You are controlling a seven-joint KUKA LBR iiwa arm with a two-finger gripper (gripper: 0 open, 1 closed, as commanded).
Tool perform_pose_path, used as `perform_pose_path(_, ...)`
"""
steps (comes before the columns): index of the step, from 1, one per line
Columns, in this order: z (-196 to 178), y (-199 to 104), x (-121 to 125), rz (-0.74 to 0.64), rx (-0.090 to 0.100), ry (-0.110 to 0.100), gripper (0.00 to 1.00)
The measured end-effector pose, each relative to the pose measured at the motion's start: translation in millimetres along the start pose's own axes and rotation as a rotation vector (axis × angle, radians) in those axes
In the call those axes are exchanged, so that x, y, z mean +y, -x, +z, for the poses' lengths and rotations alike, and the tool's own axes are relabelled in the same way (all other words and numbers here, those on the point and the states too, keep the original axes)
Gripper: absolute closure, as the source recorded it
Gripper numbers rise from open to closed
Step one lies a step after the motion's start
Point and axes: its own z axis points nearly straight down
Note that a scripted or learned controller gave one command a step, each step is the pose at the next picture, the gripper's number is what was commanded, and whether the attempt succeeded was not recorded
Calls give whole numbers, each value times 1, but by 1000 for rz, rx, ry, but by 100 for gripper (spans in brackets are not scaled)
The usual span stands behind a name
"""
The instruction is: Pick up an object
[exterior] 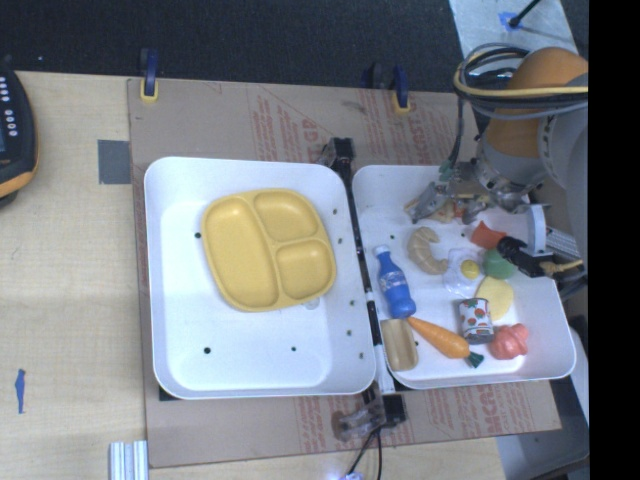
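Note:
The right bin [545,366] holds several small items: a blue bottle [394,284], an orange carrot [440,337], a tan croissant-shaped piece [428,250], a small red-and-white can [475,319], a yellow lemon [495,296], a green piece [498,265], a red-orange piece [486,235], a red lumpy piece [510,341] and a tan block [399,345]. My gripper [432,200] hangs low over the far end of this bin, just beyond the croissant-shaped piece. Nothing shows in its grasp. The grey arm [520,118] comes in from the upper right.
The left bin [250,373] contains a yellow divided plate [268,248]. Both bins rest on a cardboard sheet [240,118] clamped at the back edge. A dark handheld device [15,133] lies at the far left of the bench.

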Motion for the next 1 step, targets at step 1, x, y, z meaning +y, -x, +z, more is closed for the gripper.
perform_pose_path(1, 0, -9, 0, -2, 0, -1, 0)
